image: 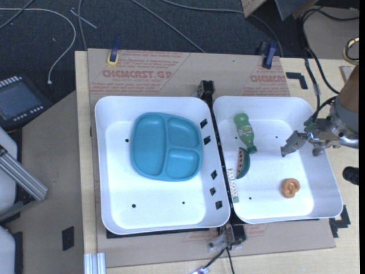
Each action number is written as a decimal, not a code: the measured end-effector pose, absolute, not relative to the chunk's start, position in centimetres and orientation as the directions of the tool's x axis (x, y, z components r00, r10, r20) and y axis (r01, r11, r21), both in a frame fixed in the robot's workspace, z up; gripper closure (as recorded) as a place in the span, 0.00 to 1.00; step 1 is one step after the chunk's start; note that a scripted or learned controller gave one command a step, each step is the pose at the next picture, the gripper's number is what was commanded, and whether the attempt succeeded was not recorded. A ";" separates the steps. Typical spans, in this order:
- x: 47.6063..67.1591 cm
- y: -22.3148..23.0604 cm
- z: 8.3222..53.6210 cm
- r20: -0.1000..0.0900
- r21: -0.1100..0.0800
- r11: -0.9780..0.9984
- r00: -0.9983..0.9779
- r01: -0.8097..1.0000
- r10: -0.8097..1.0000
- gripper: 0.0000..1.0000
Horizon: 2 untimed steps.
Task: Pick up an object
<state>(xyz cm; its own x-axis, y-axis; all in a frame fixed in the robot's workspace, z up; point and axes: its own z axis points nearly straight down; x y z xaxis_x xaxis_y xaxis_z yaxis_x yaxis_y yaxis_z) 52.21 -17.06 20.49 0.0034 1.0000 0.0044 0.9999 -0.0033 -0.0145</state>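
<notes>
Gripper (292, 144) over the right bin (274, 110), near its right wall, pointing left, clear of every object. Open or closed: cannot tell from this view.

Three objects in that bin. Green bottle (244, 131) lying flat near the left wall, cap toward the far side. Just below it, touching or nearly so, a melon slice (243, 163), green rind and red flesh. Orange pretzel (290, 188) alone toward the near right corner, well apart from the other two, nearer the camera than the gripper.

Left bin (114, 170) with a blue plate (166, 146) of three compartments, lying flat a little above centre.

Under both bins, a cardboard sheet (148, 67) on the tabletop (68, 130), printed in faded red beyond each bin; above the left bin seems to read "CHEMCAST GP", above the right bin only partly legible. Held along its far edge by two blue clamps (114, 55).
</notes>
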 end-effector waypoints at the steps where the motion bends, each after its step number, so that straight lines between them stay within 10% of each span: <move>1: 52.5 -17.0 21.2 0.001 -0.001 0.000 0.000 1.000 1.000 0.00; 2: 52.6 -16.6 16.9 0.003 -0.006 0.000 0.000 1.000 1.000 0.00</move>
<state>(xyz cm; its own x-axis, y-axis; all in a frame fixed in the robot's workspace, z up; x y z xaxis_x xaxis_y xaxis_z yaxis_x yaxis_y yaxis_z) 52.59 -16.60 16.90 -0.0003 1.0000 0.0031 1.0000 0.0003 -0.0055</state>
